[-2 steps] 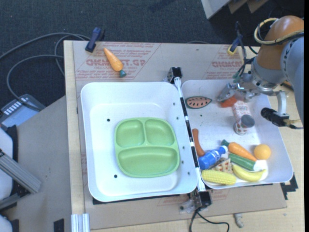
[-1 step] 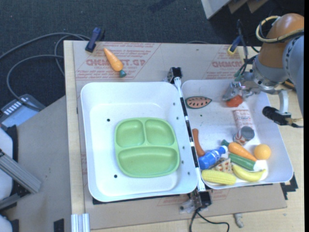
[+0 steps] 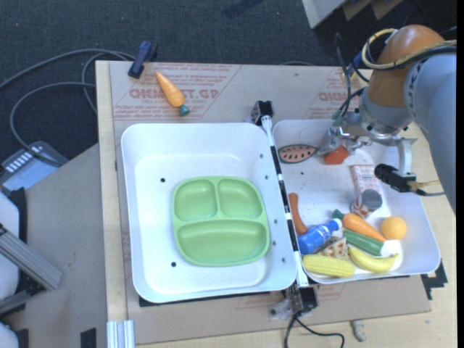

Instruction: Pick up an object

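The arm (image 3: 424, 71) reaches in over the right bin's (image 3: 428, 256) far edge, wrist bent down, and its gripper (image 3: 339, 140) sits low at the bin's far left part, just over a small red piece (image 3: 333, 156); whether the claw is clenched cannot be told, as the fingers are blurred. The piece looks squat, with no clear long axis. Beside it lies a watermelon slice (image 3: 298, 152), long axis across the bin. A green plate (image 3: 220, 220) sits mid left bin (image 3: 145, 158).

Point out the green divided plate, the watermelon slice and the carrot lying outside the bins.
green divided plate (image 3: 220, 221), camera view, centre divider
watermelon slice (image 3: 296, 152), camera view, red flesh
carrot (image 3: 170, 90), camera view, orange body
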Robot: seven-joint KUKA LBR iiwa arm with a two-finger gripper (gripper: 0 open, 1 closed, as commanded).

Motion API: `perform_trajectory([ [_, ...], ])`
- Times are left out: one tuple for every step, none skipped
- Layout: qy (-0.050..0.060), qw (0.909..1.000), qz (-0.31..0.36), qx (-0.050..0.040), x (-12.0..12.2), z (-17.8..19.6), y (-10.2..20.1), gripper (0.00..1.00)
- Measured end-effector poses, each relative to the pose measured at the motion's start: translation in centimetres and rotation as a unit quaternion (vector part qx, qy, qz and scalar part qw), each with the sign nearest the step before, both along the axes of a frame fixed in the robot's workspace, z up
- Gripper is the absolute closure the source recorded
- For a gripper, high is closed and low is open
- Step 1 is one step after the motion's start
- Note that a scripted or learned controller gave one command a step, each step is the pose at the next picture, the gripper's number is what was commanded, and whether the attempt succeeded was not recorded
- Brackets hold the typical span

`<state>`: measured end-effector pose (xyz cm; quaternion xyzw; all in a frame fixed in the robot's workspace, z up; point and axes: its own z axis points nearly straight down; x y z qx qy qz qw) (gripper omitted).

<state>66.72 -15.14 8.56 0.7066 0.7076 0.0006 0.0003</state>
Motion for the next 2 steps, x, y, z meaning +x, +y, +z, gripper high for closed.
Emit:
perform_trajectory([
  [0.000, 1.0000, 0.000, 0.0003, 0.0, 0.0, 4.9, 1.00],
  [0.000, 1.0000, 0.000, 0.0003, -4.7, 10.0, 10.8, 1.00],
])
